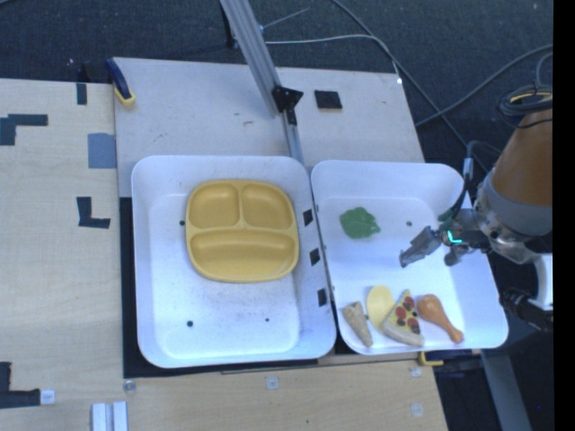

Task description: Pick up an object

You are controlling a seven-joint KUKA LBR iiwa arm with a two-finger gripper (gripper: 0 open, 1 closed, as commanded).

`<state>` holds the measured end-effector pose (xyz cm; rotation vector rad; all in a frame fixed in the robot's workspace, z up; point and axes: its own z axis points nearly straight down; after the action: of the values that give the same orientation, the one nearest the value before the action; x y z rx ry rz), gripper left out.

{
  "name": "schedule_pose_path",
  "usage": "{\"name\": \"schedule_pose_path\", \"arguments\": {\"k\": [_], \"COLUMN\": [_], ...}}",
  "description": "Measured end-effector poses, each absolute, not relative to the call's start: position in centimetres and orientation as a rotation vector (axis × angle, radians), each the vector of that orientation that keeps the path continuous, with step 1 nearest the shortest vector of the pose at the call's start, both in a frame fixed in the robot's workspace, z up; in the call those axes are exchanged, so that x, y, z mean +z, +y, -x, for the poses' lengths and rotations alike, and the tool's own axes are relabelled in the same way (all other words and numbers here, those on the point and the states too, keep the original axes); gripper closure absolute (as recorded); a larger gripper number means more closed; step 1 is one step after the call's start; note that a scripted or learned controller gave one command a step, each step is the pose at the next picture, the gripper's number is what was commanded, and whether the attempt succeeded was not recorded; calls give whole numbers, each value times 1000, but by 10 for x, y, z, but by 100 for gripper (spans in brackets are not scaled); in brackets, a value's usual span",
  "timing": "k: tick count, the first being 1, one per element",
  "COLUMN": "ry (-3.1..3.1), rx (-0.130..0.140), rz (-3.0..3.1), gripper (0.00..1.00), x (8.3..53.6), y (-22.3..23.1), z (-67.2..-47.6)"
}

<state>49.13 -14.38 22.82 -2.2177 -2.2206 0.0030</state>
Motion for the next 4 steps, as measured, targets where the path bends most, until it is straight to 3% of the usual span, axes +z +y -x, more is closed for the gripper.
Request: {"name": "schedule_pose_path", "arguments": {"k": [1,3,4], "ry": [-2222,-2217,-2222], "rx": [2,7,1], "rz": [2218,2216,2223], "gripper": [0,0,0], "x": [229,100,86], "y": [-144,-139,-140], "z": [-492,-489,-490]}}
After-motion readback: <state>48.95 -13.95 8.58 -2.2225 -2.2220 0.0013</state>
